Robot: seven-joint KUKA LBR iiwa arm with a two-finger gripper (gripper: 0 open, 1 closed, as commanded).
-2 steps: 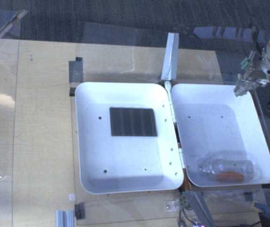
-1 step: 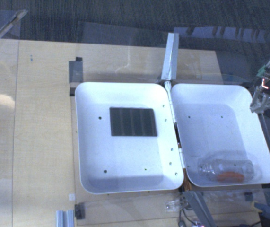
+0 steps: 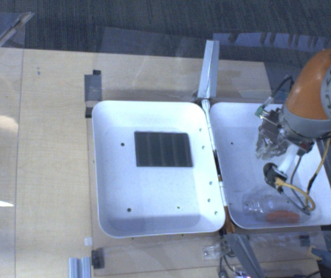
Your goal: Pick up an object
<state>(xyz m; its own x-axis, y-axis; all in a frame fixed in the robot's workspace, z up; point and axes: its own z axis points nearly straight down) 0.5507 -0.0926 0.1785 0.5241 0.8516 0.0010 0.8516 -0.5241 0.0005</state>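
Half-hidden claw [image 3: 268,145] above blurred clear object [image 3: 269,207].

I note a clear plastic object [image 3: 268,204] with an orange-red part at its base, lying on its side near the front edge of the right bin [image 3: 235,155].

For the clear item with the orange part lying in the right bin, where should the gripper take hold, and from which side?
Judging from the view, the clear object lies flat and lengthwise near the right bin's front wall. Best guess: come straight down from above and close across its narrow width near the middle, away from the wall. Its outline is faint, so the exact shape is uncertain.
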